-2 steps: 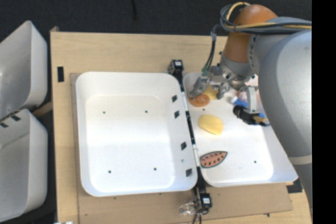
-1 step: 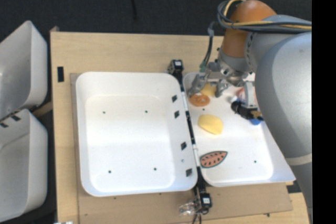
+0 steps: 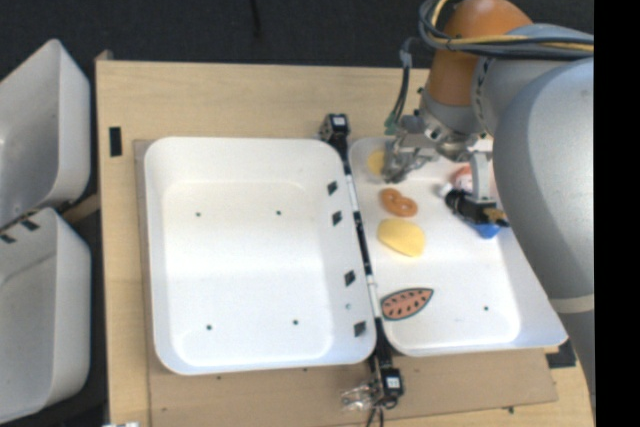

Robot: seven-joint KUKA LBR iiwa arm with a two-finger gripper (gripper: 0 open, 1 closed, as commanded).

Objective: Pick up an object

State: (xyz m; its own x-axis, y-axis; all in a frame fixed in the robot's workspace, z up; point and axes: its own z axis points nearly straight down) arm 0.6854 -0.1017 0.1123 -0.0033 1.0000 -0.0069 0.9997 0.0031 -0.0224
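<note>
While the tool [image 3: 397, 167] hangs low over the far end of the right bin [image 3: 470, 325], its opening cannot be told. A pale yellow piece [image 3: 376, 161] lies just beside it, partly hidden; an orange-brown ring [image 3: 399, 204] sits just below, then a yellow lump [image 3: 401, 238]. Farther toward the near edge lies a watermelon slice [image 3: 406, 303]. The left bin [image 3: 250, 355] sits alongside on the bench [image 3: 230, 80].

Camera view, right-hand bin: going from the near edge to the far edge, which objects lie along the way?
Watermelon slice → pale yellow potato-shaped piece → orange-brown pretzel-like piece → gripper, down at the bin's far end over a yellow item.
</note>
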